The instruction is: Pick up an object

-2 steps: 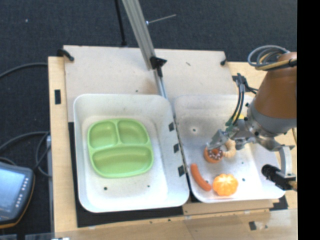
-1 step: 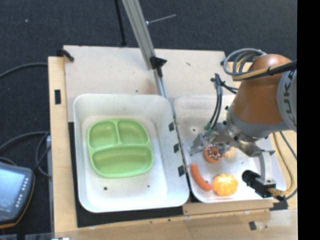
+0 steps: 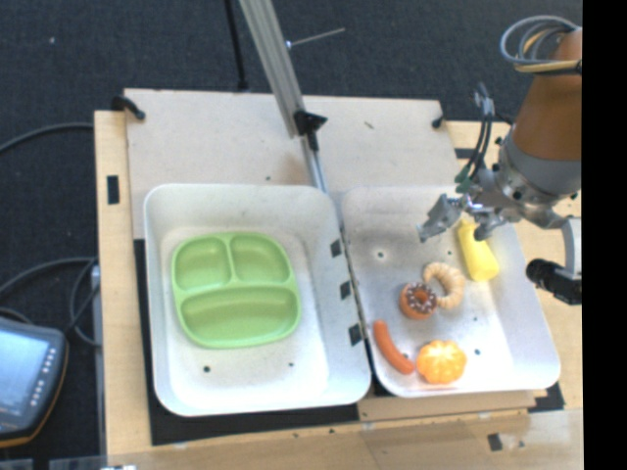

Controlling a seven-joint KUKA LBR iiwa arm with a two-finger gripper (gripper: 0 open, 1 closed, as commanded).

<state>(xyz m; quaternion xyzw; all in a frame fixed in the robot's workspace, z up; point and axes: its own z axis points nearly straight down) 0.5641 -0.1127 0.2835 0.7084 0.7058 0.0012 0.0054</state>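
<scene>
I have the gripper [image 3: 453,215] poised over the right bin [image 3: 387,225], jaws spread and holding nothing, just beside the yellow block [image 3: 479,258], so next I must centre and descend.

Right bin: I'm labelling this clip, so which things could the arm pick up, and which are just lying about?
Candidates, all in the right bin:
yellow block
beige ring
chocolate donut
orange sausage
orange fruit

Lying about:
green divided plate in the left bin
metal pole
</scene>
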